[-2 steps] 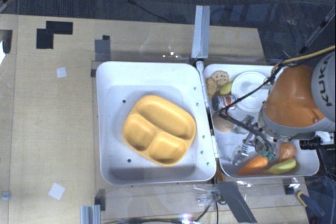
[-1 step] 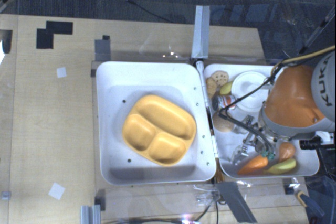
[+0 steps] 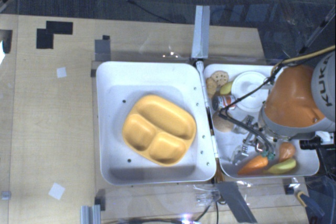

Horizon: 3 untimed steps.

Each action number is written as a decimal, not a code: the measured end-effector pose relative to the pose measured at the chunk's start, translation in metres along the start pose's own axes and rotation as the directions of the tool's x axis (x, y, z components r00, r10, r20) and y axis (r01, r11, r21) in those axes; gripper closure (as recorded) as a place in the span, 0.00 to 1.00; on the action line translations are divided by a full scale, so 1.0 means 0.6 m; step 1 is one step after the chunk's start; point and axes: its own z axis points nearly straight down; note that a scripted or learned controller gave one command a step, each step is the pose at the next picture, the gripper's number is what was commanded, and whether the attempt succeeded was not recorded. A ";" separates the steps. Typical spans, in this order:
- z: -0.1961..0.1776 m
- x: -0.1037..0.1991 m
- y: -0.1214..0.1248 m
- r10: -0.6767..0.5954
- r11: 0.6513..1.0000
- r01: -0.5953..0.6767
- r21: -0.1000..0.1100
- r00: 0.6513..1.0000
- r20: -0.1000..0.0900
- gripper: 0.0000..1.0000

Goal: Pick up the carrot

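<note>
**A:** Camera view is up on my screen. What do you have for the carrot?

**B:** I see the carrot (image 3: 253, 164) lying in the right bin (image 3: 310, 170), close to that bin's front edge and toward its front left corner. It lies nearly flat, tilted a little, its thicker end pointing right.

**A:** And the end effector?

**B:** The end effector (image 3: 251, 148) sits just above the carrot's upper side, very near it. I cannot tell from here whether its fingers are wide or narrow, or whether they touch the carrot; the metal parts blur together. I see nothing clamped in it.

**A:** What lies beside the carrot?

**B:** A yellow-green banana (image 3: 282, 166) lies just right of it along the same front edge, and a pale orange rounded item (image 3: 286, 151) sits just behind the banana. The arm's orange band (image 3: 294, 97) covers the middle of that bin.

**A:** Further back?

**B:** A white cup or bowl (image 3: 250, 85) stands near the back edge, with 2 cookies (image 3: 217, 80) in the back left corner, touching each other. A dark cable (image 3: 247, 96) crosses the cup.

**A:** The other bin?

**B:** On my screen the left bin (image 3: 113, 165) holds 1 yellow divided tray (image 3: 159, 128) in its middle, tilted diagonally. Both bins rest side by side on the wooden tabletop (image 3: 47, 128).
</note>
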 end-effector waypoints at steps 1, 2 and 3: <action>0.008 0.001 0.000 0.502 0.865 -0.502 0.002 0.865 -0.001 0.00; -0.012 -0.003 0.003 0.496 0.869 -0.496 -0.004 0.869 0.005 1.00; -0.011 -0.003 0.003 0.495 0.869 -0.495 -0.003 0.869 0.005 0.00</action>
